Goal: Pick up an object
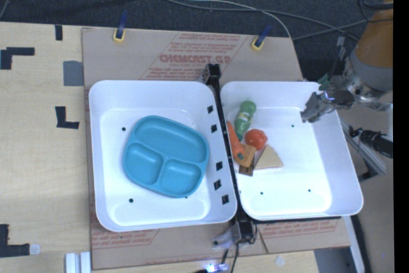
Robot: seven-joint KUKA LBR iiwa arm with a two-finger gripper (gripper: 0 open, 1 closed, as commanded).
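At the near end of the cluster in the right-hand shallow white plastic bin (332, 192), a pale tan wedge-shaped piece (270, 158) is seen lying flat on the bin floor, its pointed end toward the far side and its broad edge nearer the camera. It is judged to be light and stiff, though lying so flat it offers little height for a pinch. Touching its left side is a small brown block (246, 162), partly tucked under its neighbours. Just beyond these a round red tomato-like toy (255, 138) rests (probably smooth hollow plastic, so light but apt to slip); it would best be taken across its widest part. To its left an orange carrot-shaped piece (235, 144) lies against the divider, its long axis running near to far along the bin wall, which leaves little room for a finger on that side. Farthest in the cluster is a green bottle-shaped toy (243, 117) with a pale label, its long axis also running roughly near to far with a slight tilt, its rounded cap end pointing to the far wall. It is judged the easiest candidate: rigid, light, and best grasped across its narrow body, at right angles to that axis.

In the left-hand white bin (102, 156) a blue sectioned plastic plate (166, 155) lies flat.

The dark two-finger gripper (312, 110) is seen at the far right rim of the right bin, well apart from the cluster; whether its jaws are apart or together cannot be told.
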